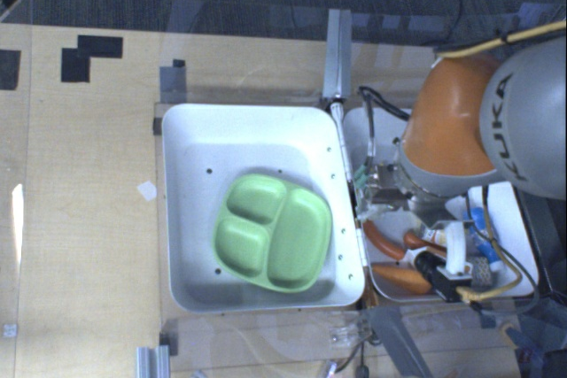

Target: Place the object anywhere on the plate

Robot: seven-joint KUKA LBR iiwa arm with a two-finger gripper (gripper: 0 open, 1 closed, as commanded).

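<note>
Judging by how things lay, your object was most likely the orange-red sausage-shaped piece [384, 236]. It lay in the right bin [512, 201], just below the pincer [379, 194] and near that bin's left wall. Nothing rested on the green plate [273, 232], so you were at the pick-up. A second, similar piece [399, 277] lay at the bin's near edge, close to a blue item [478, 222] and other small clutter you could not have named.

The pincer hung low over the right bin beneath the arm's orange band [447, 124]. Whether it was spread or pressed together could not be told from that angle.

Doing this step well meant coming down squarely across the piece's narrow width, clear of the wall and the neighbouring piece. You also needed to prove the hold before lifting. The plate sat in the middle of the left bin [190, 146] on the counter [89, 208], just across the shared walls. A short leftward carry and a low release over any of its three compartments would have served.
</note>
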